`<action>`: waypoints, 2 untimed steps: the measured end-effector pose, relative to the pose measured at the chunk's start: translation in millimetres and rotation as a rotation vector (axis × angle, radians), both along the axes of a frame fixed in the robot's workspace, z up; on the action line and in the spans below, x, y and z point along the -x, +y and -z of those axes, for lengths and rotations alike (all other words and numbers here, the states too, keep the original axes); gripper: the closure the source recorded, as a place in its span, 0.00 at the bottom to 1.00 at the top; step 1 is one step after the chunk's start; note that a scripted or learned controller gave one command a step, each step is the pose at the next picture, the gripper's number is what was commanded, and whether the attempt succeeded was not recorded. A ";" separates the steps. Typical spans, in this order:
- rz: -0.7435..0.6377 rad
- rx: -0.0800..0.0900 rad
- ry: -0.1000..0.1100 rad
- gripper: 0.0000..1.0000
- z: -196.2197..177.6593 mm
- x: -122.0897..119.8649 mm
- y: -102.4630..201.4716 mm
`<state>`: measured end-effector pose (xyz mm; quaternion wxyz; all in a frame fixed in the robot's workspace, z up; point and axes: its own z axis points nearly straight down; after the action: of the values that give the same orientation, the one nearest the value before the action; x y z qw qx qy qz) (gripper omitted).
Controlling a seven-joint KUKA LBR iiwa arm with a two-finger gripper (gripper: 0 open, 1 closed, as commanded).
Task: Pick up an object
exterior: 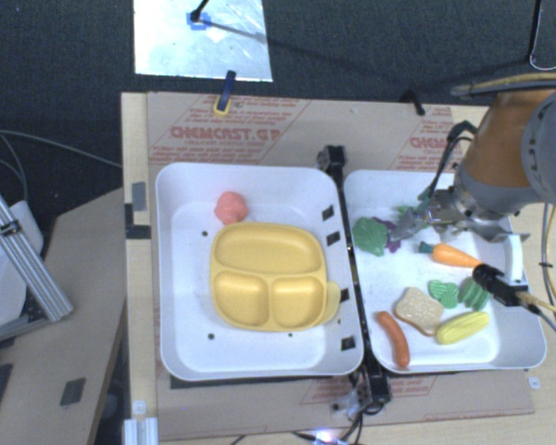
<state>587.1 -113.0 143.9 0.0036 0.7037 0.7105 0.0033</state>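
In the right bin (528, 343), nearest the camera, a sausage (395, 337) lies with its long axis near to far, leaning a little left at the far end. Beside it the corn (462, 326) lies crosswise, close to the bread (419, 310). Behind them sit a ridged green piece (444, 291) and a pickle (473, 294), the latter partly hidden by robot hardware. The carrot (454, 257) lies crosswise, its right end a little nearer. Further back, the broccoli (371, 236) touches a purple piece (389, 225) that is small and hard to identify; its long axis seems to run left to right. The end effector (412, 221) sits at the purple piece's right end, and whether it is spread or pinching cannot be told. The left bin (167, 276) holds a yellow tray (267, 276), with a pink ball (230, 207) behind it.
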 end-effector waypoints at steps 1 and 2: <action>0.017 0.001 0.014 0.00 62.4 48.3 -86.8; 0.003 -0.003 0.011 0.00 59.8 66.2 -30.1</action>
<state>520.9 -143.1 84.1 -0.0013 0.7049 0.7093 0.0003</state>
